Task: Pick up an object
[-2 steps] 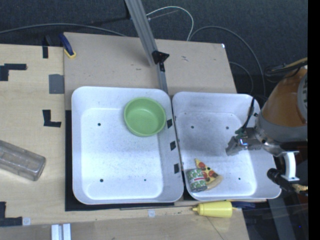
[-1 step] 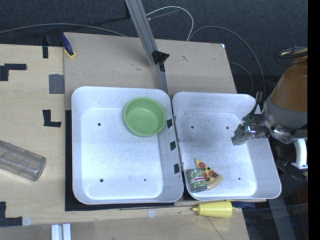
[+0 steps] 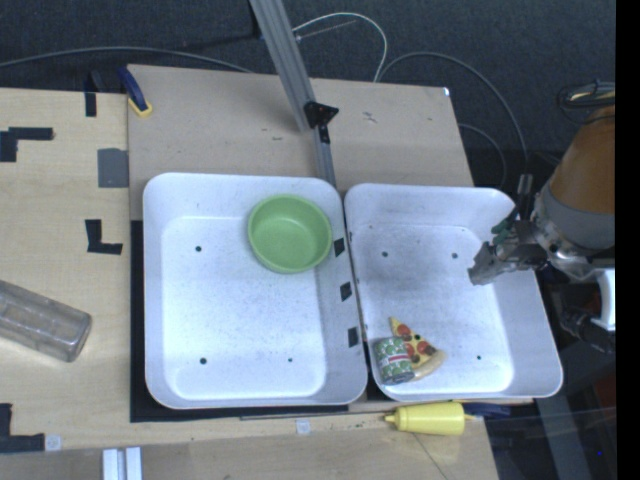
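A green bowl (image 3: 290, 233) sits upright in the left bin (image 3: 180, 298), near its back right corner. In the right bin (image 3: 500, 368) a small pizza-slice toy (image 3: 415, 348) lies by the front left, with a small green and white patterned object (image 3: 393, 362) touching it. My gripper (image 3: 490, 263) hangs over the right bin's right side, well apart from the toys. Nothing shows under it.
A yellow bottle (image 3: 430, 419) lies on the bench just in front of the right bin. A clear plastic cylinder (image 3: 38, 320) lies at the far left. A grey pole (image 3: 290, 53) slants up from between the bins. Cables run behind them.
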Robot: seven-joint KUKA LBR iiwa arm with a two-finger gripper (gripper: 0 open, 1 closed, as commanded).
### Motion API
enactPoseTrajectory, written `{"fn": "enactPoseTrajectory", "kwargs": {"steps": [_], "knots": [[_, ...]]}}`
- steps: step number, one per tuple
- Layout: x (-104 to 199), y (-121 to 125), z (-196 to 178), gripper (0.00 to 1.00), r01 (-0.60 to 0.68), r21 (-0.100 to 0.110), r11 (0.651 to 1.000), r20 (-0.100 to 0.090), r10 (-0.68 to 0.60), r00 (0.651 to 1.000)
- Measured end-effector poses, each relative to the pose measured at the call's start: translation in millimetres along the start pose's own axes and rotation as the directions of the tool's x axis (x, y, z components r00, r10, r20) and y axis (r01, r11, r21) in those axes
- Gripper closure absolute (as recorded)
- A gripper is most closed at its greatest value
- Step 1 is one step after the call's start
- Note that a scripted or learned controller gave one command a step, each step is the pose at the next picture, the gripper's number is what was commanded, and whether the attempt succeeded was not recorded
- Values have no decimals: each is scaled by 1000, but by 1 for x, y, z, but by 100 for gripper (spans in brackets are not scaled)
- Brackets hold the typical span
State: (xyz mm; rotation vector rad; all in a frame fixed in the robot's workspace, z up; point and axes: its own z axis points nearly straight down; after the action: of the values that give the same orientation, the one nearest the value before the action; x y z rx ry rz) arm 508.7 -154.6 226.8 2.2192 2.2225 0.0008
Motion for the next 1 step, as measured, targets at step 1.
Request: {"fn": "enactPoseTrajectory", "kwargs": {"steps": [1], "knots": [[61, 15, 0, 100, 7, 2, 1000, -2, -7, 1000]]}}
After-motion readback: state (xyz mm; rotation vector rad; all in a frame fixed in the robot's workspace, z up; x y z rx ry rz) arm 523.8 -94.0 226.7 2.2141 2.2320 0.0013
